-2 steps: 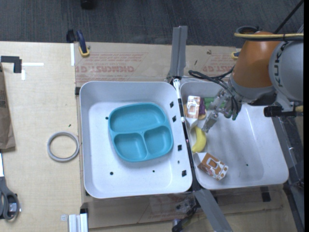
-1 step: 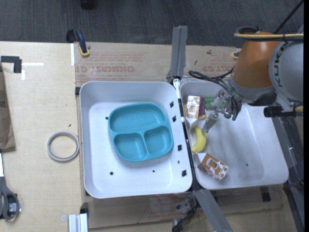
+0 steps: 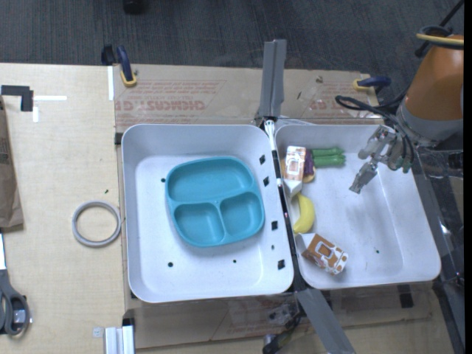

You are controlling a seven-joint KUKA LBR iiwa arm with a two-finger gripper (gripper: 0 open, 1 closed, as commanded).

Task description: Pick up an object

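In the right bin (image 3: 398,264) lie several objects: a small carton with red and white print (image 3: 295,164), a green item (image 3: 327,158) beside it, a yellow banana (image 3: 304,214) and an orange-and-white packet (image 3: 325,254). My gripper (image 3: 367,165) hangs over the upper right part of that bin, well to the right of the green item and apart from it. Its fingers point down and left, spread apart, with nothing between them.
The left bin (image 3: 147,264) holds a blue three-compartment tray (image 3: 215,200). A roll of tape (image 3: 96,223) lies on the bench left of the bins, and scissors (image 3: 13,310) rest at the lower left. A metal post (image 3: 273,80) stands behind the divide.
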